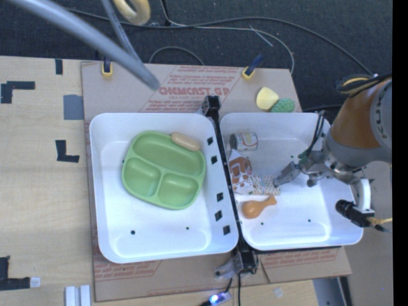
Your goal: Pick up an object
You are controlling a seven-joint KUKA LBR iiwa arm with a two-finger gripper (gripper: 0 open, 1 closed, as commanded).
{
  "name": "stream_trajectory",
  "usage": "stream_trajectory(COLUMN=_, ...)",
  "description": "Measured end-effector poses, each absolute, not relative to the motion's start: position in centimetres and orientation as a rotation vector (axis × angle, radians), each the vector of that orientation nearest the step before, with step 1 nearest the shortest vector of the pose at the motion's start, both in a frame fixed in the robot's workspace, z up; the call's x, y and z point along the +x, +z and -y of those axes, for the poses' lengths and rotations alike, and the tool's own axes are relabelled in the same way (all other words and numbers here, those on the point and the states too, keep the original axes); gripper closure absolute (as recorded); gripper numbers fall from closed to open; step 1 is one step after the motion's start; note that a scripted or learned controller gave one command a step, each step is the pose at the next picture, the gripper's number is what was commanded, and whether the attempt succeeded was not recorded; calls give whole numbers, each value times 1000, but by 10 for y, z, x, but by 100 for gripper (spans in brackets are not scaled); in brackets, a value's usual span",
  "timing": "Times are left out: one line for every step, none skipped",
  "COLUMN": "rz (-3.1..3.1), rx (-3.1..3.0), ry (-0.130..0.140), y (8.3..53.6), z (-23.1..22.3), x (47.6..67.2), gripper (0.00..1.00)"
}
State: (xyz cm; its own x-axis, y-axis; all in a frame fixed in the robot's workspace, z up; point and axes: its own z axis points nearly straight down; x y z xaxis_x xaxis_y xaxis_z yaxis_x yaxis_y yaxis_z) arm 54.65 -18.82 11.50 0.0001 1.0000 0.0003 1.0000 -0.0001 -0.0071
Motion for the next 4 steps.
stream_trajectory(rz=2222, rx=-2217, ry=2, y=128, z=187, x=548, gripper=100)
stream_trajectory(rz=2226, rx=-2222, ry=-3, y=191, z=188, x=547, gripper=100)
stream_trajectory(rz=2228, rx=-2223, ry=-5, y=254, z=187, x=549, gripper=100)
stream_trajectory(rz=2226, rx=-2221, ry=-3, y=293, z=187, x=551, gripper=100)
